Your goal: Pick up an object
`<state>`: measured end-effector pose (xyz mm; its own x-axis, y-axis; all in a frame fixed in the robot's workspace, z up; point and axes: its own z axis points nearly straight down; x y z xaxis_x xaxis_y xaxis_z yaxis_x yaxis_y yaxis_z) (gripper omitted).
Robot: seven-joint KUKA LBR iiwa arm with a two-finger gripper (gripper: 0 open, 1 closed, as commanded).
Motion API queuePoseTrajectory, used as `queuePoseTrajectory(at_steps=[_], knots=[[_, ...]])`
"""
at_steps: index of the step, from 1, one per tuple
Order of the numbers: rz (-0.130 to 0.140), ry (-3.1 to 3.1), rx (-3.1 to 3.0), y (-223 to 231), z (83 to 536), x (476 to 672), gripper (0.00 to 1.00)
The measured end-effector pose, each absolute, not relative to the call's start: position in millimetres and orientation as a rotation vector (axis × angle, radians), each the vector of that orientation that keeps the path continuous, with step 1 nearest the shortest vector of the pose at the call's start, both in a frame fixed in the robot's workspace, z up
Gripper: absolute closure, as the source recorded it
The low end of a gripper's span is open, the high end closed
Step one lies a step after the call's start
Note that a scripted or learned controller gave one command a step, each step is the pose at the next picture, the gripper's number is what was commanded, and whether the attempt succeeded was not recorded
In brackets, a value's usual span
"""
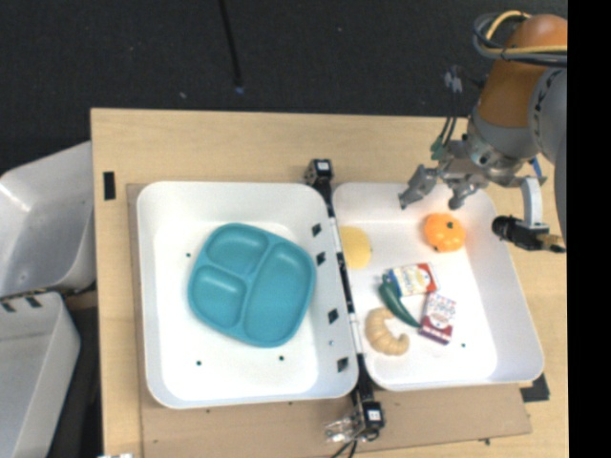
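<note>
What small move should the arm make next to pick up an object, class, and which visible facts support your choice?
Probably a short shift toward the orange fruit, then a descent. The gripper hangs with its fingers spread over the right bin's far edge with nothing between them, and that fruit lies nearest, apart from the cartons and croissant.

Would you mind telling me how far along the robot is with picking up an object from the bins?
Nothing looks picked yet. The gripper hangs open over the far edge of the right bin, with nothing between its fingers. The orange sits just below it, apart from it. The yellow piece, small cartons, green item and croissant all lie in that bin. Left: descend, close on one object and lift.
</note>
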<state>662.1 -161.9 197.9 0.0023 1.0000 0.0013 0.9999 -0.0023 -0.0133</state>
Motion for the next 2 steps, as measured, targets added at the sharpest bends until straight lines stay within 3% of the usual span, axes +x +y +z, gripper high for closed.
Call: queuePoseTrajectory(at_steps=[1, 2], knots=[[-0.002, -2.223, -2.222, -161.5, 207.8, 665.2, 0.00], [0.005, -2.220, -2.220, -158.6, 147.0, 659.1, 0.00]])
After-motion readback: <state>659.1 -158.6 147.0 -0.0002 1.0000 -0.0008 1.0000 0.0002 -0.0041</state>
